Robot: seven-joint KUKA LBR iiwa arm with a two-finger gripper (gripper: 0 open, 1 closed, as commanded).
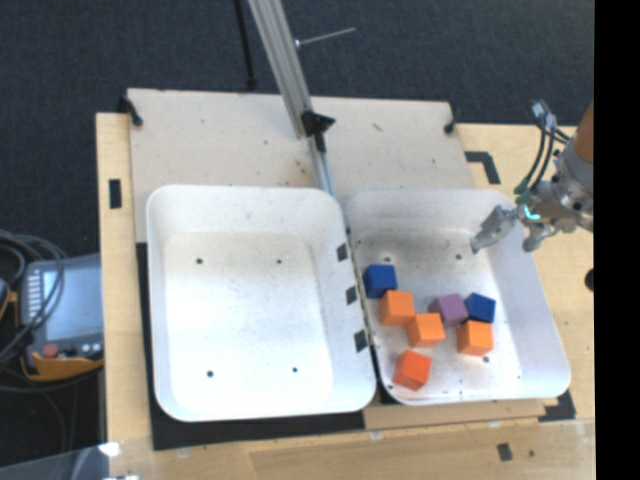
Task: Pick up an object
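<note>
Two white bins sit side by side on the wooden surface [115, 268]. Going from left to right, the left bin [250, 298] comes first, and its white floor has a few small dark dots and many tiny specks on it. The right bin [520, 298] touches it along the middle and holds seven little blocks, all bunched in its lower half. A blue block [379, 280] is the one farthest left and highest up. Just below it is an orange block [398, 307], and another orange block [427, 329] touches that one at its lower right. A third orange block [412, 369] lies lowest, near the front wall of the bin. A purple block [452, 309] sits next to a second blue block [481, 307], and a fourth orange block [475, 338] is just under those two. The gripper [507, 223] is at the top right of the right bin, well apart from the blocks, with nothing in it, and I cannot tell if its fingers are open or closed. A pale board [220, 138] lies behind the bins, and a silver pole [280, 48] slants up from it. Dark carpet [100, 28] covers the floor, and a small box with a screen [60, 308] and black cables sits at the far left.
</note>
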